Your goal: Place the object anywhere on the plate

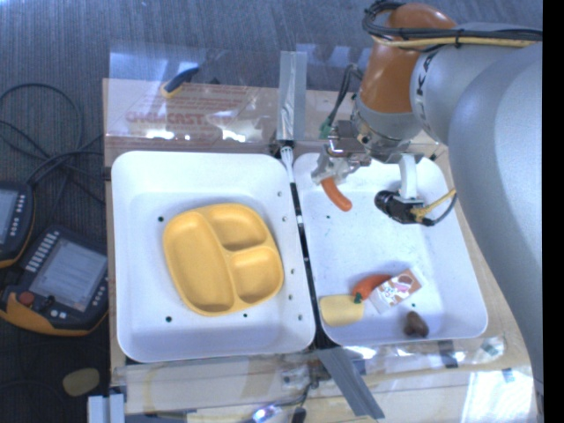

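While the yellow divided plate (pixel 224 258) lies in the left bin (pixel 132 183), the arm bends down over the right bin (pixel 458 271), its gripper (pixel 333 176) apparently clamped on an orange sausage-like object (pixel 337 196), lifted right of the plate.

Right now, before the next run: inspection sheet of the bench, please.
Surface: two white bins, left bin and right bin, side by side.
Job's things: yellow divided plate in left bin; orange sausage-like object at the gripper's fingertips, over the right bin's far end.
Clutter: in right bin, pale yellow item, carrot, small carton, brown lump.
Grippers: gripper, fingers around the object.
Cables: black cables on floor left; black cables on the arm.
Surroundings: teach pendant left.
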{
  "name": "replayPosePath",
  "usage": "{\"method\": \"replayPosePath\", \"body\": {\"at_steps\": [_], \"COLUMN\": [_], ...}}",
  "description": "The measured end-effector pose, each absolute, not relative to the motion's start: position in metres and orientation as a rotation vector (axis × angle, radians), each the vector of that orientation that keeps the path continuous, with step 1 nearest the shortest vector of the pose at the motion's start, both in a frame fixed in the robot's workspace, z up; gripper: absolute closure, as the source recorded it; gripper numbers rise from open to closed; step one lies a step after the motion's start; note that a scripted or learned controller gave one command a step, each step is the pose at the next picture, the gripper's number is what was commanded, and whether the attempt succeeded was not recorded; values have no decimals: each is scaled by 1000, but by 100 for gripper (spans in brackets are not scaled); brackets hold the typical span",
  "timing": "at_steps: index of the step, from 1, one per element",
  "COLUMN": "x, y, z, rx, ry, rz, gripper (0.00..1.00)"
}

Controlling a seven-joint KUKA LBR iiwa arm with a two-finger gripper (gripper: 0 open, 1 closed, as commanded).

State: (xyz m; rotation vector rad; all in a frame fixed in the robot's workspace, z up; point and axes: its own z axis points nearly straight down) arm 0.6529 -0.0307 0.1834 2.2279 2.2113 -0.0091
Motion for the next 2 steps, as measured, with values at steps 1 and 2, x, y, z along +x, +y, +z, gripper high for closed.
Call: {"method": "replayPosePath", "body": {"at_steps": [1,2], "x": [589,557], "y": [-18,47], "z": [183,183], "rx": [2091,1708], "ry": [2346,2641], "rz": [-4,-1], "gripper": [100,100]}}
